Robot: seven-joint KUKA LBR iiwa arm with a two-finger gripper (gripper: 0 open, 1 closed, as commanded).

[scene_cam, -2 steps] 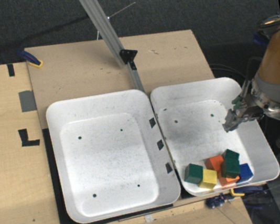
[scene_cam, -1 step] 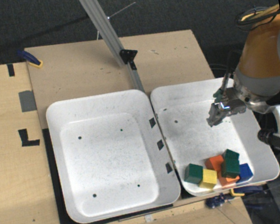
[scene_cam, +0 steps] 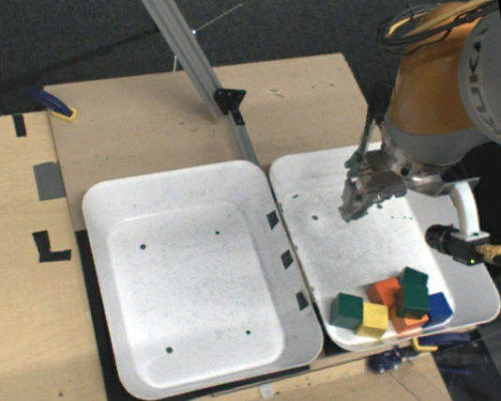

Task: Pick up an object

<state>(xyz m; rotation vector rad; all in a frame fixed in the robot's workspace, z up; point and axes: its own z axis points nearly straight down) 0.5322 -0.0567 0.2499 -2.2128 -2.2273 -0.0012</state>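
Grey two-finger gripper [scene_cam: 354, 206] hangs over upper middle of right shallow white bin [scene_cam: 316, 184], nothing seen between its tips; whether the jaws are open or closed, cannot tell. Small coloured blocks clustered in that bin's lower right corner: green cube [scene_cam: 348, 310], yellow cube [scene_cam: 375, 318], orange block [scene_cam: 387, 292], dark green block [scene_cam: 415, 290], blue block [scene_cam: 439, 307]. Left white bin [scene_cam: 187, 277] alongside.

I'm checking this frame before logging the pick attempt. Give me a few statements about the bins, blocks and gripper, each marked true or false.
1. The coloured blocks lie in the right bin. True.
2. The blocks are spread evenly over that bin. False: they sit clustered at its near edge.
3. The gripper is above the right bin, apart from the blocks. True.
4. A yellow block lies beside a green block. True.
5. The gripper is over the left bin. False: it is over the right one.
6. There is a blue block at the far corner of the right bin. False: it lies at the near edge with the others.
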